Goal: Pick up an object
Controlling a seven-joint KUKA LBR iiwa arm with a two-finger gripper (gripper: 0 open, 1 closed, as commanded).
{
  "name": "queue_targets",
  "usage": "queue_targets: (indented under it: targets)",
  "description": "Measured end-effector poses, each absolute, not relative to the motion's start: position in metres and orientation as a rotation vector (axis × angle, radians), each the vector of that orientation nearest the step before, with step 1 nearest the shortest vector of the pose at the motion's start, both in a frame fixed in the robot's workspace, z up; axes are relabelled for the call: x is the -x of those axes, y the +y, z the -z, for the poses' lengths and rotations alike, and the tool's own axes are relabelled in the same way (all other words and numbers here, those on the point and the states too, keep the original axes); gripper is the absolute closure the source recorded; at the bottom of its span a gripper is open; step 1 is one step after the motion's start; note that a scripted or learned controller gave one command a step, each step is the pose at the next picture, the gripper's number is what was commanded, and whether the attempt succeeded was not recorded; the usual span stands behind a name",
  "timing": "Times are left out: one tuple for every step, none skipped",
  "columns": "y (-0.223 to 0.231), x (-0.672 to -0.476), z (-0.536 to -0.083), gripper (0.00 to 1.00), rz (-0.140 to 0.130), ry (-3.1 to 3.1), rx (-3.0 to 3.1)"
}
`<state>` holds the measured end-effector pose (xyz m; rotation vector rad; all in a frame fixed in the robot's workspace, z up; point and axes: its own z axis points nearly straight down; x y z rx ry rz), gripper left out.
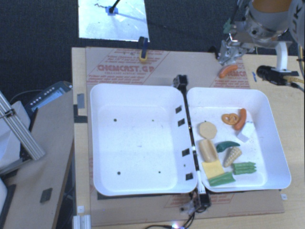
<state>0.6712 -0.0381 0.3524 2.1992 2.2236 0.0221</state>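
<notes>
Fingers of gripper [228, 57] clamp an orange sausage [228, 70], lifted beyond right bin [271, 113] at 12 o'clock. Bin holds pretzel [229, 119], red sausage [241, 119], corn [232, 156], cheese [212, 168], greens. Left bin [138, 92] at 9 o'clock.

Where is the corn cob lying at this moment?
The corn cob lies in the right bin, just below the dark green pepper and above the green beans.
</notes>
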Motion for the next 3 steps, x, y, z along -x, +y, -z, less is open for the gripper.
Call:
queue_targets:
  targets:
    - [-0.071,-0.668,-0.283,1.00,0.002,2.221,-2.222]
    - [-0.069,-0.668,-0.240,1.00,0.001,2.223,-2.220]
    - [-0.012,-0.670,-0.348,1.00,-0.016,2.226,-2.204]
